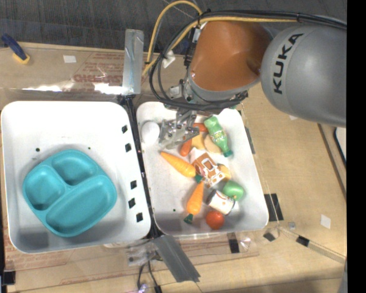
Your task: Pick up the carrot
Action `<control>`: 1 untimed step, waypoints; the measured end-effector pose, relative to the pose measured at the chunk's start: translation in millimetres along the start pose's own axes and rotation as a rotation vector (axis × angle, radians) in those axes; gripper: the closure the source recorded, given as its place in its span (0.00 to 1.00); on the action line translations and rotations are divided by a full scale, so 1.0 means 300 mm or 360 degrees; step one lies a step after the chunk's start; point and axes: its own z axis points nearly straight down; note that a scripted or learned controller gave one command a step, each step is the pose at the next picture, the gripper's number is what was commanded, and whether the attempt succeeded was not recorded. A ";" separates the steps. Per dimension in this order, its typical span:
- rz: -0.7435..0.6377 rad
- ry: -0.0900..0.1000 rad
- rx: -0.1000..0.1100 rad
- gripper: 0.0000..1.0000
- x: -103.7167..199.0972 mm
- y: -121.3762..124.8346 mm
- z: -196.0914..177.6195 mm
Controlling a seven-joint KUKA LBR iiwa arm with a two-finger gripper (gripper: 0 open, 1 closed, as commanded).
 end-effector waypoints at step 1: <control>0.0029 -0.0003 0.0007 1.00 0.108 -0.121 0.014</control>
